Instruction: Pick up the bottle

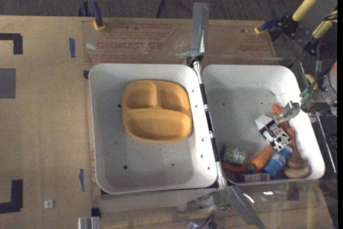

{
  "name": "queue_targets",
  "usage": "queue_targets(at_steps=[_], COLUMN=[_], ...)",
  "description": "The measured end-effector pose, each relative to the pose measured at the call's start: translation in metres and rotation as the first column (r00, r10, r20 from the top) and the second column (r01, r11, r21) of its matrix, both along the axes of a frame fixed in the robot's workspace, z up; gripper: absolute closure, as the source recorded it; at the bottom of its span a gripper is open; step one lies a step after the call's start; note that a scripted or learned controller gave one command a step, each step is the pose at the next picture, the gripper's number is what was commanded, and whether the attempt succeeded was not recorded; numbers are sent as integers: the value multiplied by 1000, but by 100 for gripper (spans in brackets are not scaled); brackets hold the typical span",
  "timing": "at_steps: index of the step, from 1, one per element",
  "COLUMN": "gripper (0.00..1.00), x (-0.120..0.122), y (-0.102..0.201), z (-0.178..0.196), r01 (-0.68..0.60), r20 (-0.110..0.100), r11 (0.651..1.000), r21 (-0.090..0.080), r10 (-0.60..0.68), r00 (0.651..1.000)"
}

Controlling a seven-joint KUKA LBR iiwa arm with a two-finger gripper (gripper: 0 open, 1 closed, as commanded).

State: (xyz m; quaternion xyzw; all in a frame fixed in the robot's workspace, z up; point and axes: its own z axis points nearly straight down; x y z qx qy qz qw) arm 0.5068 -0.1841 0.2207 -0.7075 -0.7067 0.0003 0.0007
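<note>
The bottle (276, 163) is small and blue with a pale cap end. It lies on its side in the front right corner of the right bin (241, 94), wedged among other items. My gripper (290, 110) reaches in over that bin's right wall, just above a white carton with black patches (275, 134). It is roughly a hand's width behind the bottle and apart from it. Nothing shows in its grasp.
Around the bottle lie an orange carrot-like piece (261, 158), a green can (234, 155), a brown wooden piece (296, 169) and a flat pink item (255, 177). The left bin (107, 158) holds an orange divided plate (156, 110). A metal divider (206, 120) separates the bins.
</note>
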Motion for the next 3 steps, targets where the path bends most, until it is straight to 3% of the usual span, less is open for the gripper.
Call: queue_targets(at_steps=[1,2,3], gripper=[100,0,100], x=[1,1,1], y=[-1,-1,-3], z=[9,9,18], r01=[2,2,4], r20=[1,1,2], r11=[1000,1000,1000], r21=[0,0,0], r10=[-2,-2,-4], r00=[1000,1000,1000])
